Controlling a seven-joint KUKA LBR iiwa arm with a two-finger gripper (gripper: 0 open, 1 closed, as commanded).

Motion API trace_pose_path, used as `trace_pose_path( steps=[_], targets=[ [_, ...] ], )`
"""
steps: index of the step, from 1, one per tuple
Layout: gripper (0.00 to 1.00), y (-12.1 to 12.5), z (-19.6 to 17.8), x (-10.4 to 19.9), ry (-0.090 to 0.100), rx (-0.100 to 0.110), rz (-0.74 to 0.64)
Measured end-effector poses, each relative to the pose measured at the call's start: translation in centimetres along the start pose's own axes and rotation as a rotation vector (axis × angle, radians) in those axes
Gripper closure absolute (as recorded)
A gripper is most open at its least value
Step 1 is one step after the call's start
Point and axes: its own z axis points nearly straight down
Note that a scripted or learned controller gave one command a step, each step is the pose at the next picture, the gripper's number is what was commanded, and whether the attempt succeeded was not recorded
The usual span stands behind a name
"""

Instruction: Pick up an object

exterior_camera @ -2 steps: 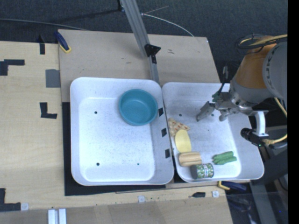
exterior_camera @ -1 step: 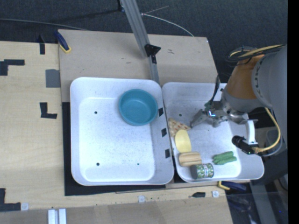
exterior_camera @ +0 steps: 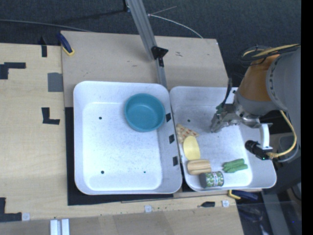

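Observation:
My gripper point(exterior_camera: 217, 123) hangs over the middle of the right bin point(exterior_camera: 205, 99), its dark fingers pointing down and left with nothing between them. Below and left of it lie a tan waffle-like piece point(exterior_camera: 185, 131), a yellow object point(exterior_camera: 191, 147) and a tan wooden cylinder point(exterior_camera: 198, 166). A small green-and-white can point(exterior_camera: 213, 179) rests at the bin's near edge, and a green pod-shaped object point(exterior_camera: 234, 165) lies to the right of it. A blue bowl point(exterior_camera: 144, 111) sits in the far part of the left bin point(exterior_camera: 98, 146).
A grey metal pole point(exterior_camera: 145, 28) slants down from the top to the gap between the bins. Cables point(exterior_camera: 266, 53) loop around the arm at the right. A yellow-and-blue clip point(exterior_camera: 66, 44) lies on the board's far left corner.

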Motion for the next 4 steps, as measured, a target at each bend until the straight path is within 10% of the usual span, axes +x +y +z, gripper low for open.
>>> trace_pose_path(
  steps=[2,4],
  targets=[
    [1.0,1.2,-12.4,0.3,0.001,-0.007,0.001],
    [1.0,1.4,-12.9,5.8,0.003,0.001,-0.004]
  ],
)
